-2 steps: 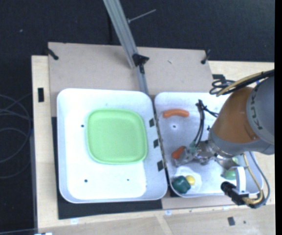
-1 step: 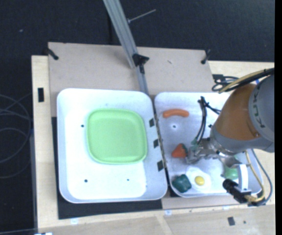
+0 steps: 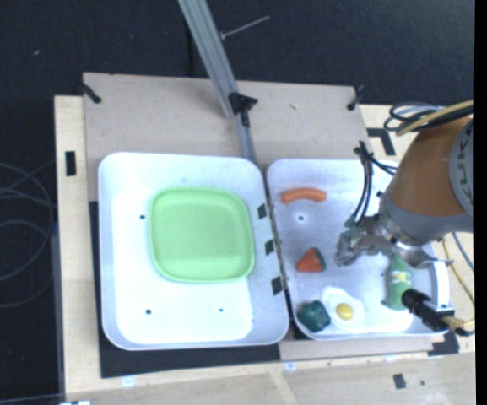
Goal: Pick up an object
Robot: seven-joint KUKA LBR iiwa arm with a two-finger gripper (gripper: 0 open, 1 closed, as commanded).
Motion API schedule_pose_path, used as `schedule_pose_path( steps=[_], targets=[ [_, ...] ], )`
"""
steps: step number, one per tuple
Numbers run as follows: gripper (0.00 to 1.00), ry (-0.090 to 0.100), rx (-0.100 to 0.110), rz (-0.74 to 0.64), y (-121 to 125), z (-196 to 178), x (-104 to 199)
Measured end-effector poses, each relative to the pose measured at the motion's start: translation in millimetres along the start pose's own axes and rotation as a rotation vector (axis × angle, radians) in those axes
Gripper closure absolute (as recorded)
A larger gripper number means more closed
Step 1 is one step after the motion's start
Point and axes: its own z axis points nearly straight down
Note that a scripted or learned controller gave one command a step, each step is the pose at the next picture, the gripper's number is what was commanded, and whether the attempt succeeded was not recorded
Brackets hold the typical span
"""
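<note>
gripper [image 3: 350,247] over right bin [image 3: 336,184] | jaws: cannot tell if apart or together | strawberry [image 3: 311,261] just left of it, apart | nothing seen between them

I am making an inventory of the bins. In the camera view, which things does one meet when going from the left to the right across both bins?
green plate → dark green object → fried egg toy → gripper → green bottle. The orange sausage and the strawberry-like piece share the dark green object's span, so I leave them out.
</note>
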Motion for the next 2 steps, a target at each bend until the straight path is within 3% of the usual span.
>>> schedule_pose_path(
  steps=[1,2],
  targets=[
    [1.00,0.000,-0.001,0.000,-4.9,-60.2,-2.7],
    [1.00,0.001,0.004,0.000,-4.5,-61.0,-3.1]
  ],
)
